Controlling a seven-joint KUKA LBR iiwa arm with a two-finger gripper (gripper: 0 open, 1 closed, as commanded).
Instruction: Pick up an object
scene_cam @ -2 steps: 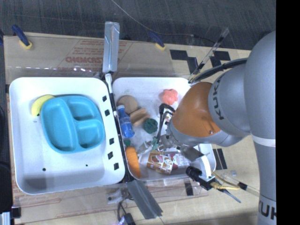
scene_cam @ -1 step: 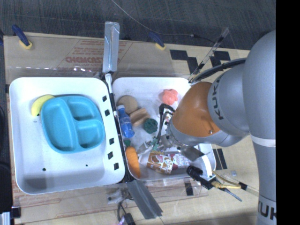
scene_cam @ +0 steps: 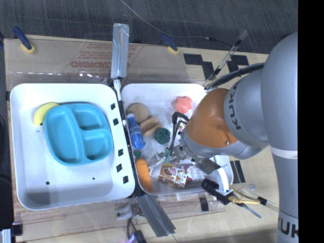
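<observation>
Arm over the right bin (scene_cam: 152, 92), orange band and wrist covering most of its right half. Gripper (scene_cam: 171, 153) is down among the clutter near the bin's middle, just above a brown printed packet (scene_cam: 177, 176); the wrist blocks the tip, so can't tell how the jaws stand or whether anything is between them. Right bin contents: blue bottle (scene_cam: 135, 133) along the left wall, tan wooden blocks (scene_cam: 143, 118) beside it, dark green ball-ish thing (scene_cam: 162, 135) just left of the gripper, pink lumpy object (scene_cam: 184, 104) toward the back, orange carrot-shaped item (scene_cam: 144, 174) at the front-left corner next to the packet. Everything looks to be resting on the bin floor (nothing visibly lifted). Left bin (scene_cam: 25, 151) holds a blue divided tray (scene_cam: 78, 133) with a yellow banana (scene_cam: 43, 111) tucked against its back-left edge.
</observation>
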